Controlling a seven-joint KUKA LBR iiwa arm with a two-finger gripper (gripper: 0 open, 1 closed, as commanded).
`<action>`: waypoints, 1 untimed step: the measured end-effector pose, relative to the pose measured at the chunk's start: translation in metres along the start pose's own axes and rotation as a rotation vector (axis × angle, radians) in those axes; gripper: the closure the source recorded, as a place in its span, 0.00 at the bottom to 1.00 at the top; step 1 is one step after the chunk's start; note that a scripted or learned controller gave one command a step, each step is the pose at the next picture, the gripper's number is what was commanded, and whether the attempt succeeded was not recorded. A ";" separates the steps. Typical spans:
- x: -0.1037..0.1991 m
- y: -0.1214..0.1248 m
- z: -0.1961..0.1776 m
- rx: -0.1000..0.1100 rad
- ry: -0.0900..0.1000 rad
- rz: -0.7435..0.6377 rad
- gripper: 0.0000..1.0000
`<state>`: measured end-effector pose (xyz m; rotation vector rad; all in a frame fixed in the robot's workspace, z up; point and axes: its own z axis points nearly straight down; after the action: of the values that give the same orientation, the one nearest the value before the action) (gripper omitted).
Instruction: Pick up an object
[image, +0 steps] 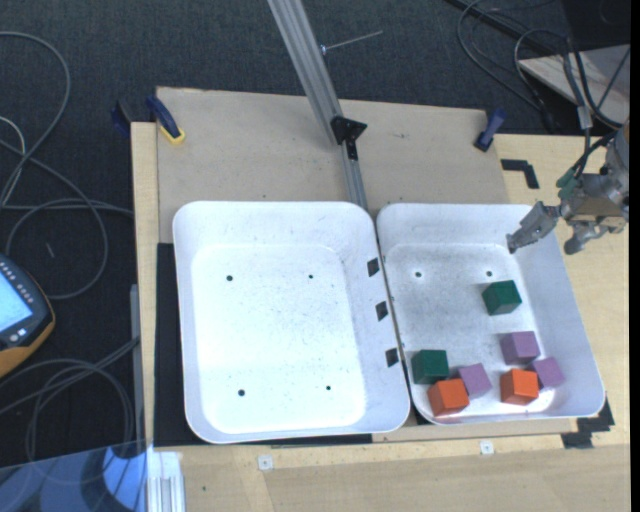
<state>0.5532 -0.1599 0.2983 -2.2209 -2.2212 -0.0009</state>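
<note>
Hand (553, 232) is hanging over the top right corner of the right bin (575, 300), fingers spread apart with nothing between them. The nearest block is a green one (501, 297), just below and left of it; other blocks sit along the front.
</note>
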 end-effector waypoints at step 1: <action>0.002 -0.005 0.055 0.006 0.001 0.001 0.00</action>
<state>0.5482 -0.1575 0.2436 -2.2182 -2.2170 0.0040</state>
